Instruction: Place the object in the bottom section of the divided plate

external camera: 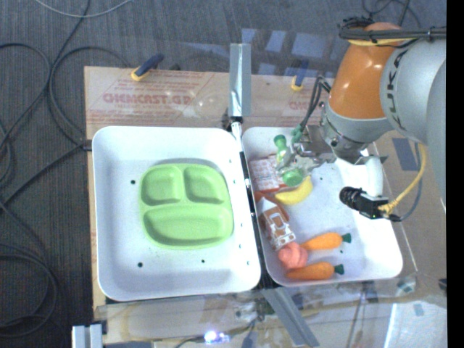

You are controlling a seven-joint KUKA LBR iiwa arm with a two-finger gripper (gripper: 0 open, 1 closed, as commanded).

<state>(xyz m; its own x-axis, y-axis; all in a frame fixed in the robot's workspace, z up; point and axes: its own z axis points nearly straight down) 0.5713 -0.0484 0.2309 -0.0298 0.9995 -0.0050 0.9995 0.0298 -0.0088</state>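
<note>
A light green divided plate [187, 203] lies in the middle of the left bin [109, 216]; its wide bottom section [188, 225] holds nothing. My gripper [296, 159] hangs low over the upper left of the right bin [380, 256], far right of the plate. It is right above a small green object [291, 176] and a yellow banana [299, 191]. A green bottle-like piece [280, 145] stands just left of the gripper. The wrist hides what lies straight beneath it.
The right bin also holds two orange carrots [322, 241] [313, 271], a pink round toy [292, 254] and red-and-white packets [276, 223] [262, 174]. A black cable plug [360, 199] hangs off the arm over the bin's right half. The raised rims of the two bins meet between them.
</note>
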